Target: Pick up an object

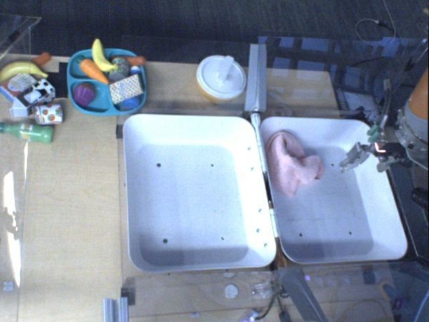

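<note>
My fingers (353, 157) are hovering spread and empty over the right shallow white bin (382, 240), near its right wall. The crumpled pink cloth (292, 162) is lying at that bin's left side; soft and light, it is probably best pinched at a raised fold.

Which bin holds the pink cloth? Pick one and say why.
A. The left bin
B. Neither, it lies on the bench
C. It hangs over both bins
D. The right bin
D: the pink cloth lies crumpled inside the right bin, near its left wall, wholly clear of the left bin.
</note>
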Action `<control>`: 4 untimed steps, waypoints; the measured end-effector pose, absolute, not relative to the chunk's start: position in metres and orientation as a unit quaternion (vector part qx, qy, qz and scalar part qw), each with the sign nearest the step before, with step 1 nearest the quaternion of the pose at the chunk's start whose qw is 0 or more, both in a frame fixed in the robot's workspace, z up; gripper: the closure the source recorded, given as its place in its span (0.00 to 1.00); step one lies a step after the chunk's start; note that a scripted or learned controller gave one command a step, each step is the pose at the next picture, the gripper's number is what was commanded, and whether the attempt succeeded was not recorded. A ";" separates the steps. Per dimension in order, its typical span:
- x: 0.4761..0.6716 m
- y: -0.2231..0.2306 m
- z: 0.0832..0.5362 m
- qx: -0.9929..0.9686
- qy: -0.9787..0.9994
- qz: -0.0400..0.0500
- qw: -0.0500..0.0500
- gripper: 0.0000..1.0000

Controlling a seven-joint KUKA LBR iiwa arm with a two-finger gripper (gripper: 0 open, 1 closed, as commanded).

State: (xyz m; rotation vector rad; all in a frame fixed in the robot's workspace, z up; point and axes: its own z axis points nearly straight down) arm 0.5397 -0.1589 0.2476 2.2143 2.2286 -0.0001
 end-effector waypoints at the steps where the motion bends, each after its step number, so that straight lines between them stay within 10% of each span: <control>1: 0.573 -0.115 0.131 0.691 0.723 0.000 -0.001 0.00; 3: 0.638 -0.096 0.091 0.594 0.804 0.003 0.006 0.00; 4: 0.641 -0.094 0.101 0.593 0.805 0.006 0.007 1.00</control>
